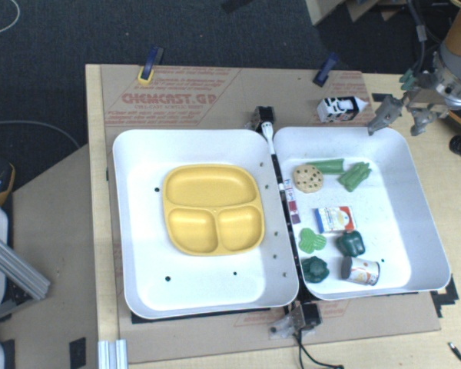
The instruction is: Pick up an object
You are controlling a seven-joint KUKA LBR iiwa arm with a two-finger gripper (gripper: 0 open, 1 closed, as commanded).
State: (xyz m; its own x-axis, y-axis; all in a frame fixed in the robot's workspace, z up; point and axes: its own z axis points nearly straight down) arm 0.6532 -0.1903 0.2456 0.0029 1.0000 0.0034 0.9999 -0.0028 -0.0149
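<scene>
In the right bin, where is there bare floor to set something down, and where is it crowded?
Bare floor runs along the right bin's right side, right of the green beans and small carton. The lower left is crowded: green pieces, pepper, can. The cookie sits upper left.

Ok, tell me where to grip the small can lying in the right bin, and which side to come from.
Take the can across its middle, coming straight down from above. It lies on its side near the right bin's front edge, so its round body faces up and the claw can close across its width. The dark green pieces sit close on its left and far side, so keep the fingers clear of them.
</scene>
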